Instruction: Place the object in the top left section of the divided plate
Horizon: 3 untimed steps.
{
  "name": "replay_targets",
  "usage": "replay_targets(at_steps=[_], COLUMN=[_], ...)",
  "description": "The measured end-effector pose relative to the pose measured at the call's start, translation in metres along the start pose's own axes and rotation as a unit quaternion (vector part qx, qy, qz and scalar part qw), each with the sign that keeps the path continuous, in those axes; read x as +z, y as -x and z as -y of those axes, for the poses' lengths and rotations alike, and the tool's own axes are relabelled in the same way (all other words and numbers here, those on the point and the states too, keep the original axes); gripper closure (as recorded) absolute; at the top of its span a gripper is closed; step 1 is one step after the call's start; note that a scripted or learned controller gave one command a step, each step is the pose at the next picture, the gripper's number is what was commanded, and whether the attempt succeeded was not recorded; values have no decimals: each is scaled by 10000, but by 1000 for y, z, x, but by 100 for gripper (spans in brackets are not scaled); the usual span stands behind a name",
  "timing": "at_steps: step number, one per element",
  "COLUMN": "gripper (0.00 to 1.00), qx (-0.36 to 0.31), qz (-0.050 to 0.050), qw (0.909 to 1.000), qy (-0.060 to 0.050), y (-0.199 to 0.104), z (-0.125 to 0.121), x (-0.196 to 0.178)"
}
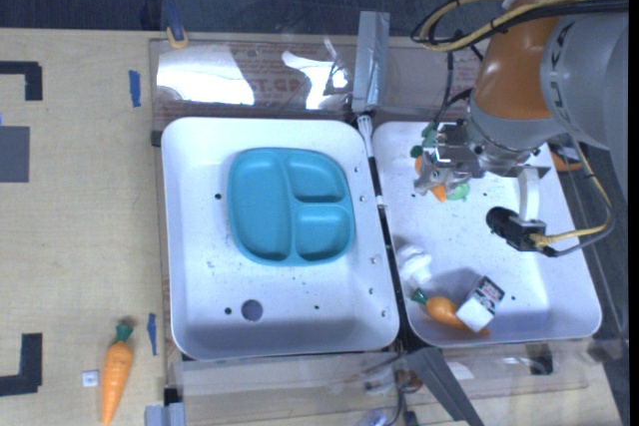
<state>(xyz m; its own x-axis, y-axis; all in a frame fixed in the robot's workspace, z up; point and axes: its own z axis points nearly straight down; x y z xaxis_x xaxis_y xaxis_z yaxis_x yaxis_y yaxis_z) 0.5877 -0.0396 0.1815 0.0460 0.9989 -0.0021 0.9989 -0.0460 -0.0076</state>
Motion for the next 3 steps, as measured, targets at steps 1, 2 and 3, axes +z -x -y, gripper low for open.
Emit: replay_targets(at_steps=[1,2,3], gripper=[100,100,0], qx=[-311,-635,-672], qz=[-15,17,-5], qw=[9995,9975,9977], qy=[14,-309,1], y=[-75,-109,-114], z=[-34,-61,-73], x=[0,13,-1])
